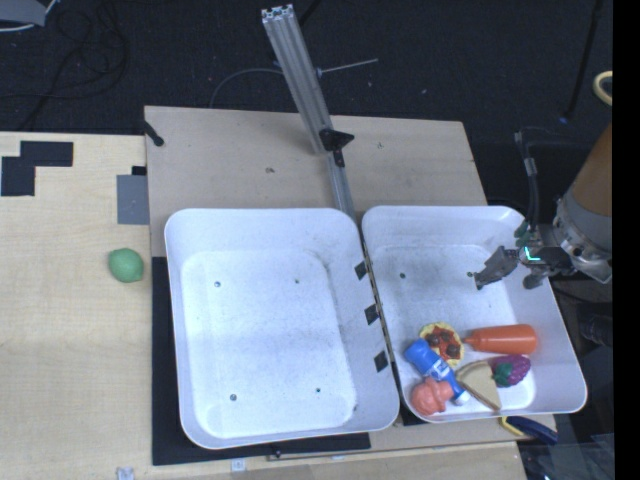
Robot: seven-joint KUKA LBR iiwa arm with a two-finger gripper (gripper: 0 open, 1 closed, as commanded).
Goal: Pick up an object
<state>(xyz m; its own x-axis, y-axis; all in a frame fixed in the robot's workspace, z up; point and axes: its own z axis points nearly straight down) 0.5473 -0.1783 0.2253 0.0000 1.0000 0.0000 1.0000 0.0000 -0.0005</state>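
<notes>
While the gripper (512, 266) hangs over the right-hand bin (430, 230) at the right of the frame, its two dark fingers are spread apart with nothing between them, so no object has been picked up. One finger (492, 267) juts toward the bin's middle and the other sits nearer the wrist, both above bare white floor rather than over any toy.

All the candidates lie clustered in the lower right of the frame, in the near corner of that same bin: an orange carrot-shaped piece (500, 340) lying lengthwise, a yellow and red item (441, 342) just left of it, a blue bottle-like toy (431, 361) below that, a pink lump (431, 397) at the bottom, a tan wedge (480, 384) and a small purple piece (513, 370) beside the carrot's lower edge. They touch or nearly touch one another.

By my reading the task is at its approach stage. Left to do: move the gripper down-frame over the cluster, descend, close on one item, and lift. The crowding could make a clean grasp hard; the carrot, on the cluster's upper edge, looks the most reachable.

The left-hand bin (200, 230) holds no toys, and a green ball (126, 265) rests on the bench at the left of the frame.
</notes>
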